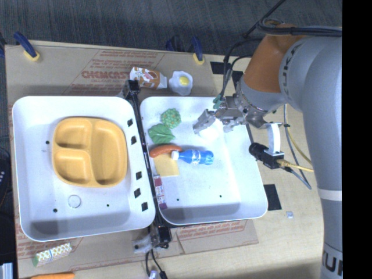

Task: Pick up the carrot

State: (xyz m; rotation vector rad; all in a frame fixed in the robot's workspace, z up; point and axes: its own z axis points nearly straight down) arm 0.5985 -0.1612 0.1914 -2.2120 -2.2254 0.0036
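Observation:
The carrot point(164, 150), a short orange-red stick, lies in the right bin point(244, 205) by its left wall. Its right end touches a blue bottle point(195, 156), and a yellow cheese wedge point(167, 166) lies just below it. My gripper point(216, 122) hovers over the upper right part of this bin, up and to the right of the carrot and well apart from it. It is open, with nothing between its fingers point(203, 121).
A broccoli floret point(171, 117) and a green leaf point(161, 133) lie above the carrot. The left bin point(29, 214) holds a yellow divided plate point(90, 150). A small carton point(145, 77) and a white-and-yellow egg point(181, 82) sit on the cardboard behind the bins.

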